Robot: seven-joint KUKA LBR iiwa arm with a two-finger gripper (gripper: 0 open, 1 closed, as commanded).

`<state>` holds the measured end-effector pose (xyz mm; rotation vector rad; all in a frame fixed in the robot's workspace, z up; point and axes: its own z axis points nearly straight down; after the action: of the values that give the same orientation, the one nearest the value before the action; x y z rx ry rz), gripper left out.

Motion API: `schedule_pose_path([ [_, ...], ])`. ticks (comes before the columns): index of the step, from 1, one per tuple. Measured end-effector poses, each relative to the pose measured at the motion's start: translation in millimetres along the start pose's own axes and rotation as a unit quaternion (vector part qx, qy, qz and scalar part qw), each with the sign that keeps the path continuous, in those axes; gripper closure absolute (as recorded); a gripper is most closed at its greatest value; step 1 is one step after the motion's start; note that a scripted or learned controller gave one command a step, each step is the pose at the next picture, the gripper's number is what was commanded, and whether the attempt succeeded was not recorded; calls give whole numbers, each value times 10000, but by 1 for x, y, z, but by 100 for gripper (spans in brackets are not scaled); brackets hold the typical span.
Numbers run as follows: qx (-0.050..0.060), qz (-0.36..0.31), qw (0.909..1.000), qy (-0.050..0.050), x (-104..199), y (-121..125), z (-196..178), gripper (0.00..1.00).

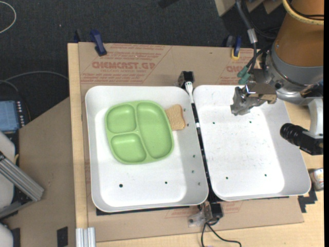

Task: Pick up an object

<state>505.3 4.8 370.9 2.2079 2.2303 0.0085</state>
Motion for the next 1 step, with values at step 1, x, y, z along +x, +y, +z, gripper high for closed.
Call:
schedule_pose_path([
  [1,60,-4,10000,4,91,-21,27,100],
])
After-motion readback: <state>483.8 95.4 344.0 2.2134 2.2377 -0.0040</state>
